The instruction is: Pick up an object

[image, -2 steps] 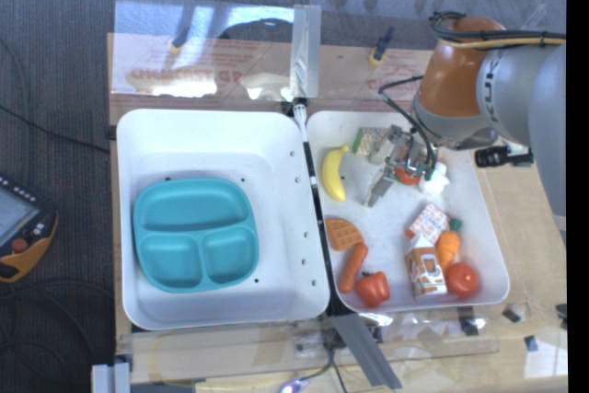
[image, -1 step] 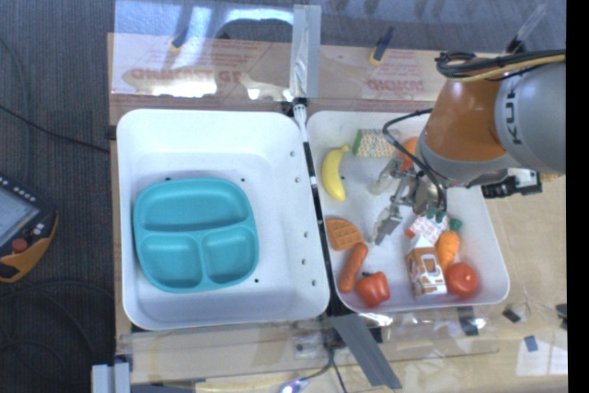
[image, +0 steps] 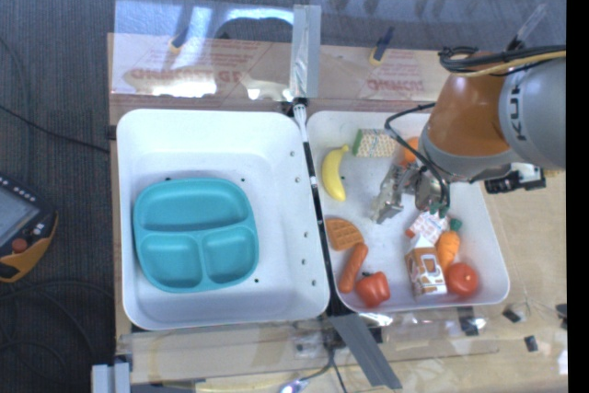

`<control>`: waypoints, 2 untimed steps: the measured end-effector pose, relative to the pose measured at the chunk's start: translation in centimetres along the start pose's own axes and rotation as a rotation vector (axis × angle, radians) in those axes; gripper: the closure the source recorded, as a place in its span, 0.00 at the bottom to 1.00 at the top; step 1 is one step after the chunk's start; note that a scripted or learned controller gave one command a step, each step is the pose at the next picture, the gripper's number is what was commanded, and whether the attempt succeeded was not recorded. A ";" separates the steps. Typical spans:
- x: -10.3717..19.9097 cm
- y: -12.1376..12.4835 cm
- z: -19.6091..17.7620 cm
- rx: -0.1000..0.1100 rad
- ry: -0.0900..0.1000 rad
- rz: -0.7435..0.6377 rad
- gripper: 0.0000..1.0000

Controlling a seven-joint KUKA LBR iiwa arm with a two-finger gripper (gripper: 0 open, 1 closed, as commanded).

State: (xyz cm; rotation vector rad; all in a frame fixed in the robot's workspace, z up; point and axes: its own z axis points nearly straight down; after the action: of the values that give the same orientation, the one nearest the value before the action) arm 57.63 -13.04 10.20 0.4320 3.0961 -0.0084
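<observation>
Grey-and-orange arm (image: 479,120) reaches into the right bin (image: 497,285), gripper (image: 402,193) hanging low over the bin's middle with its fingers pointing down-left. Fingers look slightly parted with nothing between them, though the metal blurs against the white floor, so treat that as probable, not certain. Banana (image: 333,173) lies just left of the gripper, upright along the bin's left wall. Green-checked packet (image: 375,144) sits just above the gripper, near the back wall. Below-left of it: round waffle-like cookie (image: 342,233), then a carrot (image: 352,265) and a red pepper (image: 373,289) near the front edge. Below-right of it: juice carton (image: 424,262) lying close under the wrist, a small orange carrot toy (image: 448,246) beside it, and a tomato (image: 463,278) at the front right corner. None of these touch the fingers. Far left of the gripper, the left bin (image: 156,133) holds a teal divided plate (image: 195,232).
</observation>
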 end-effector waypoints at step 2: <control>4.2 -1.3 1.0 -0.002 -0.002 0.036 0.00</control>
State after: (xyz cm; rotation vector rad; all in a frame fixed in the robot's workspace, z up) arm 53.23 -13.16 9.12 0.4872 3.0857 -0.0052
